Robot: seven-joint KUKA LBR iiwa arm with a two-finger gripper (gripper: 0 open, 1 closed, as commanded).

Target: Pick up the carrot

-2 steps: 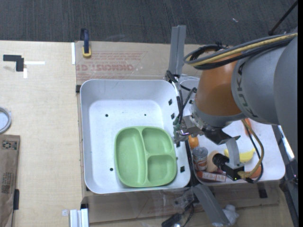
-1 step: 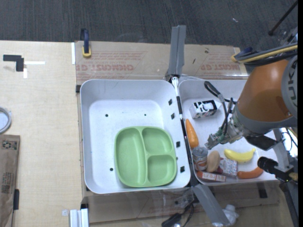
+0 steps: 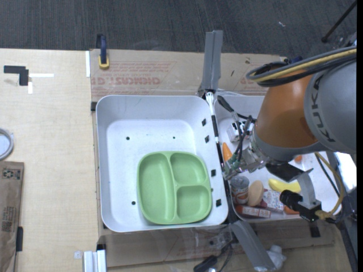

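two white bins sit side by side on the wooden bench, and the gripper hangs low over the right bin, grip impossible to read from here. carrot lies just left of it by the dividing wall. left bin holds a green divided plate. dark carpet beyond.

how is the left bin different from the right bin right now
The left bin holds one green divided plate; the right bin holds several small items, among them an orange carrot and a can. The left bin shows in full, while the arm covers much of the right bin. Both are shallow, white and side by side.
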